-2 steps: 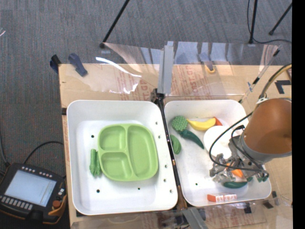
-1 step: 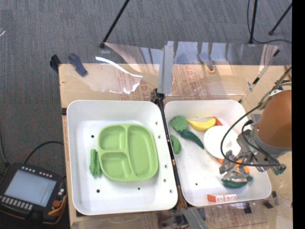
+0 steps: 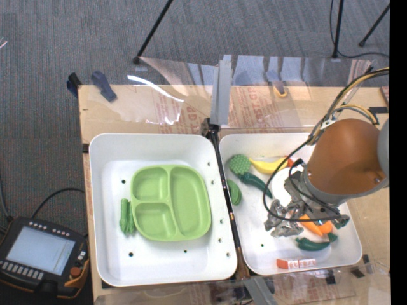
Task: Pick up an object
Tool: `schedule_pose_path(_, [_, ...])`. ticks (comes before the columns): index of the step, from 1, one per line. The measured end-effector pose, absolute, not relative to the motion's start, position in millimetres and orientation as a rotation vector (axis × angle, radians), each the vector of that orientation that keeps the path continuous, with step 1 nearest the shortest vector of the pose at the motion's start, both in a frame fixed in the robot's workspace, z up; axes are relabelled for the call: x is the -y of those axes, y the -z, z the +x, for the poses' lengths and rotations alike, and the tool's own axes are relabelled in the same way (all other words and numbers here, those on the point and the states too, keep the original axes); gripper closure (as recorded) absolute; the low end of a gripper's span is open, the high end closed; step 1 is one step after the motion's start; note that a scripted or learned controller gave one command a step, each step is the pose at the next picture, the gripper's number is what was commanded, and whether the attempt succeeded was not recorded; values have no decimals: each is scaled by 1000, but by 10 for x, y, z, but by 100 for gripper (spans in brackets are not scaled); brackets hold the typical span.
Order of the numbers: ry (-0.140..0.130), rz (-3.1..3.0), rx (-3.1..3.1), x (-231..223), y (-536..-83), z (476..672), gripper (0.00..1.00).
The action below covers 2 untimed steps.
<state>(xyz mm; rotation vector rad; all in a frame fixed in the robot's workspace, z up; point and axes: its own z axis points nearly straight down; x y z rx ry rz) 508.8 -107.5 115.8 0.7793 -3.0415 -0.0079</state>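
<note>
At the near edge of the right bin [image 3: 356, 259] a small orange-and-white packet [image 3: 290, 264] is noted, lying flat and apart from the other items. Just beyond it a dark green pepper-like piece [image 3: 313, 243] is seen, with an orange carrot-like piece [image 3: 318, 226] touching or nearly touching it. The gripper [image 3: 287, 216] is positioned low over this cluster, just left of the orange piece; whether it is released or clenched cannot be told, and nothing is confirmed as grasped. The likeliest target is judged to be the orange or the green piece beneath it. For the step to be done well, one piece should be straddled across its narrow width and the neighbour kept clear, since two items lying together may be pushed aside or pinched jointly. Farther back, a green brush-like item [image 3: 245, 170], a yellow banana-like piece [image 3: 267, 165] and a small green oval [image 3: 234, 192] are recorded. In the left bin [image 3: 105, 170] a green divided plate [image 3: 170, 203] and a green strip [image 3: 126, 216] are observed.
</note>
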Motion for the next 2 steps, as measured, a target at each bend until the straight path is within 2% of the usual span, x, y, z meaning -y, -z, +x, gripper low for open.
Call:
schedule_pose_path(1, [2,694,3067,1081,-1322,5641,100])
schedule_pose_path(2, [-2,622,3091,1201,-2046,6213,100])
